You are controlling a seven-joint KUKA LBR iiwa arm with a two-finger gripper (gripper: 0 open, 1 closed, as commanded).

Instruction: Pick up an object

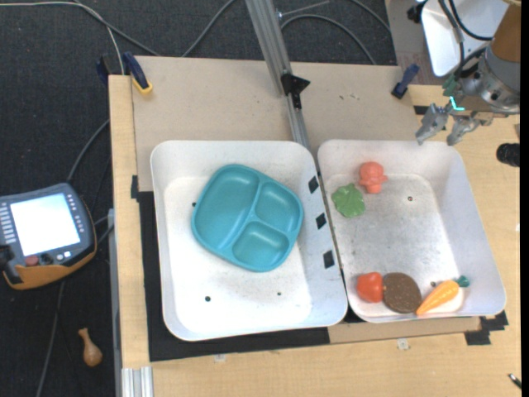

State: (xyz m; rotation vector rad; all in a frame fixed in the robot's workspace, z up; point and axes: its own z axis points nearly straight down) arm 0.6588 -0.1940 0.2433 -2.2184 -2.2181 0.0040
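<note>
The right bin (463, 190) holds several small toy foods. A pink-orange piece (371, 175) and a green leafy piece (348, 201) lie near its far left corner. At the near edge sit a red tomato (369, 286), a brown oval patty (401, 292) and an orange carrot (439, 296). My gripper (440, 128) hangs above the bin's far right corner, outside the rim, open, with nothing between its fingers. The left bin (178, 304) carries a teal divided plate (247, 217).
A metal post (273, 40) rises behind the bins at the centre. Blue clamps (136, 73) grip the bench's back edge. A teach pendant (41, 234) lies on the floor to the left, among cables.
</note>
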